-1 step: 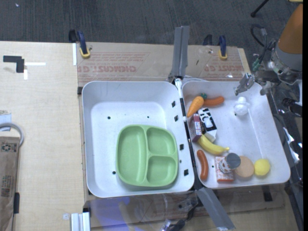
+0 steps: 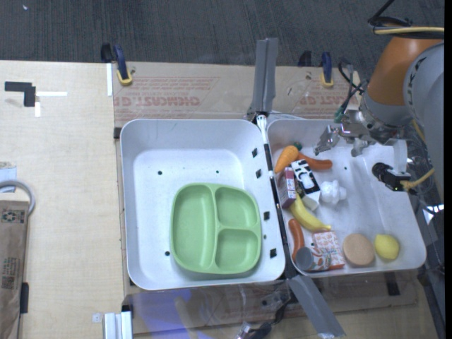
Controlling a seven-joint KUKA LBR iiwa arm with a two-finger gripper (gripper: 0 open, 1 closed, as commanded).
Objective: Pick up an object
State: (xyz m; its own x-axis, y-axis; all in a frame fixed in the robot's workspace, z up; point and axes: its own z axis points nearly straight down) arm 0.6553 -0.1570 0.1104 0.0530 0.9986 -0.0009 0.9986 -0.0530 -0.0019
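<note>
My gripper (image 2: 342,142) hangs over the back of the right bin (image 2: 395,210), fingers spread and open with nothing between them. Just left of it, near the divider, lie an orange carrot (image 2: 284,157) and a red chili (image 2: 316,164). In front of these are a black-and-white box (image 2: 305,177), a white crumpled lump (image 2: 332,193) and a banana (image 2: 308,216). Along the front wall sit a red sausage (image 2: 295,236), a snack packet (image 2: 326,251), a tan bun (image 2: 358,249) and a lemon (image 2: 386,246).
The left bin (image 2: 152,189) holds a green divided plate (image 2: 215,229). A grey post (image 2: 265,76) rises behind the wall between the bins. Bare floor of the right bin lies under and to the right of the gripper. Cables hang by the arm's wrist (image 2: 392,176).
</note>
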